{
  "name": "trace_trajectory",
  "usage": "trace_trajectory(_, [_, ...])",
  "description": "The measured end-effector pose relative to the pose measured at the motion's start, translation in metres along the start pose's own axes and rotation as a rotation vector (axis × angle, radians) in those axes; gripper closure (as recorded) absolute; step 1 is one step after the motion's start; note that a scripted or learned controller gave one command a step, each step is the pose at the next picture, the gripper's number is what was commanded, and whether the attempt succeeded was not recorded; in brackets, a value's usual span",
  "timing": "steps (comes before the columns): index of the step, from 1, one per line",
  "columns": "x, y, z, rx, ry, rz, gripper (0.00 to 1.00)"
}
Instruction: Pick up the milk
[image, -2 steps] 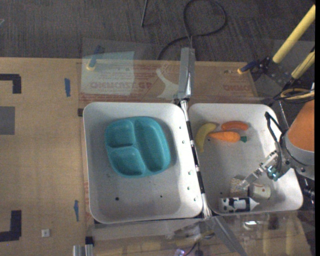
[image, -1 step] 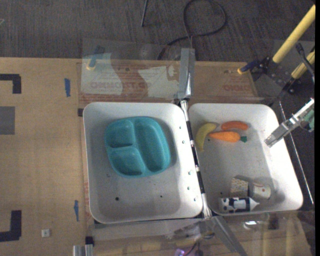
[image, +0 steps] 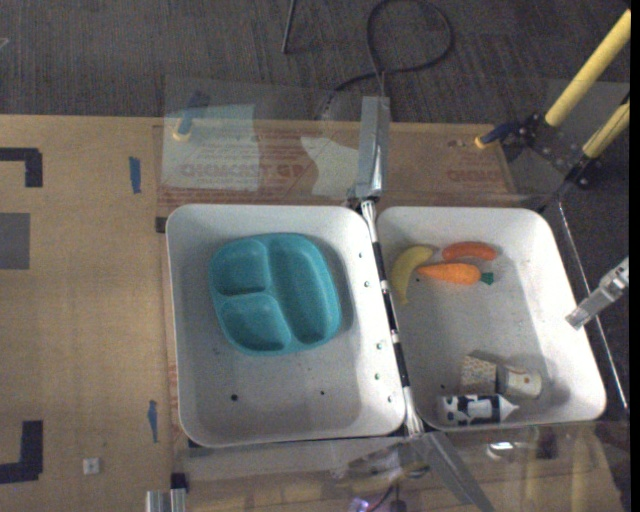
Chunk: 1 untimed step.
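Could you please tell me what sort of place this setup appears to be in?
Probably a robotics lab or test bench rather than a kitchen: two white bins sit on a taped cardboard-covered bench, holding toy food such as a milk carton and carrot, with cables on the carpet.

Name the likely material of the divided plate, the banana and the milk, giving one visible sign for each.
Divided plate: probably moulded plastic, one even matte teal.
Banana: likely toy plastic, uniform unmarked yellow.
Milk: unclear, plastic or printed card; white with black cow patches and a soft glare.
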<state>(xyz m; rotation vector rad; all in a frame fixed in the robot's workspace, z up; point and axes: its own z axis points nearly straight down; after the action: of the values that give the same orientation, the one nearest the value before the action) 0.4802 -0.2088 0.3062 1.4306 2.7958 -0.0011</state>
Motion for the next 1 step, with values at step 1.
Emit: trace_trajectory(1, [-0.0114, -0.0065, -0.1286, 0.0, -0.002, -0.057, 0.0])
